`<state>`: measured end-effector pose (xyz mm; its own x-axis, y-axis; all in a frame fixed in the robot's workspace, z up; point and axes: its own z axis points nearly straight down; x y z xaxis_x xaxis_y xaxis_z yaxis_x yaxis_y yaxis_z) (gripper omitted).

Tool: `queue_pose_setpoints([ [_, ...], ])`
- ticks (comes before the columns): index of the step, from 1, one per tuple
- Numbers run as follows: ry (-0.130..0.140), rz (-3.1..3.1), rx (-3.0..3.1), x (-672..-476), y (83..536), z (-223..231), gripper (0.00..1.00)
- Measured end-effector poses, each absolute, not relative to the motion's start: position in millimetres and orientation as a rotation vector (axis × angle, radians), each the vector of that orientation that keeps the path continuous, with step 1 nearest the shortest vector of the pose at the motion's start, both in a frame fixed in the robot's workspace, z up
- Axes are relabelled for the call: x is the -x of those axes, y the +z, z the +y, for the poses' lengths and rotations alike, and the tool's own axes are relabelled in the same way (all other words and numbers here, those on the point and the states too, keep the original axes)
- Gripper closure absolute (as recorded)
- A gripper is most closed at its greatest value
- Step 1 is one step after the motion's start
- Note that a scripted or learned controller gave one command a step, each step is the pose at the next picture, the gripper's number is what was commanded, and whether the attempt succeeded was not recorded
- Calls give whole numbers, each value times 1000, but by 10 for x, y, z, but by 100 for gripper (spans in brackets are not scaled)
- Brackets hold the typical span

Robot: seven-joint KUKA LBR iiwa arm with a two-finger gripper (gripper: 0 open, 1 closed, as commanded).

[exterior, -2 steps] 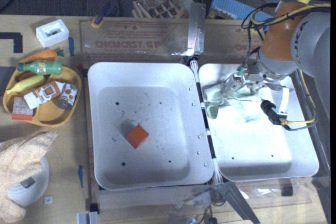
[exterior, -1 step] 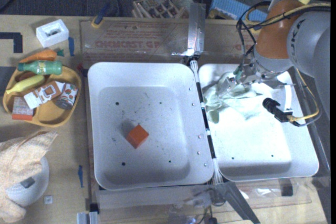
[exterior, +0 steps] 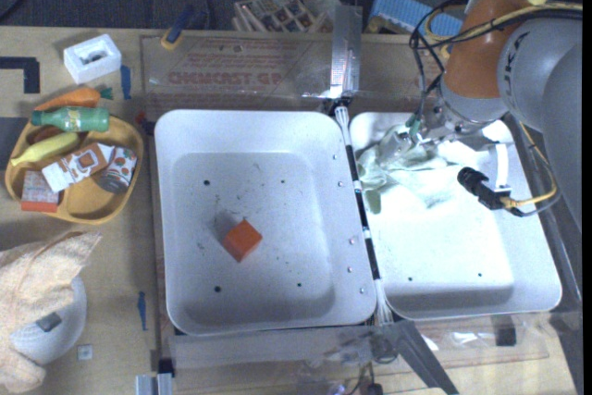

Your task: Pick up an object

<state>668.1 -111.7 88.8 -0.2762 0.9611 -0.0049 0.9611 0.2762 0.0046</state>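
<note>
Near the left bin's [exterior: 185, 143] middle sits an orange block [exterior: 243, 240], corner-on.

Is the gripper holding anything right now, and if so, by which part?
Cannot tell. The gripper is low at the top left of the right bin, blurred against pale clutter. The orange block lies untouched in the left bin.

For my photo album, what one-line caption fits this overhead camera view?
Grey robot arm reaching into the right white bin while an orange block sits alone in the left bin.
</note>
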Motion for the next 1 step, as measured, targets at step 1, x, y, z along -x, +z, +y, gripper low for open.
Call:
queue_pose_setpoints([
  [1,0,2515,-1872,-6678,888,-1108,0],
])
